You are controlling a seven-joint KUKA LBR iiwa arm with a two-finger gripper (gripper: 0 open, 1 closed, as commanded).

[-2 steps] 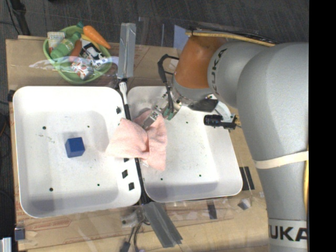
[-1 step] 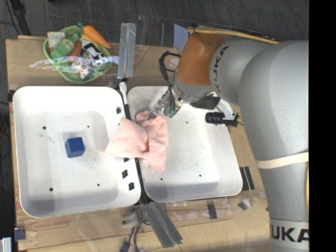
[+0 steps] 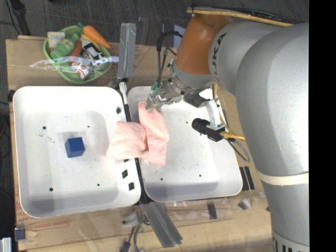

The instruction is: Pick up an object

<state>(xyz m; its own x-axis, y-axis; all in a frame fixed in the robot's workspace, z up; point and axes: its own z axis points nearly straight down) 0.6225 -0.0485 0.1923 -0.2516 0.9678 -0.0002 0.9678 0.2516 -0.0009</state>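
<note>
Pink cloth [image 3: 140, 136] drapes over the divide between the two bins, its far corner pinched in the closed gripper [image 3: 152, 102], so next seems a straight lift clear.

Two white bins [image 3: 31, 156] are counted; one blue cube [image 3: 75, 146] is seen; one pink cloth [image 3: 140, 135] is seen; one green bowl [image 3: 68, 75] is counted, with one orange carrot [image 3: 95, 35] inside.
</note>
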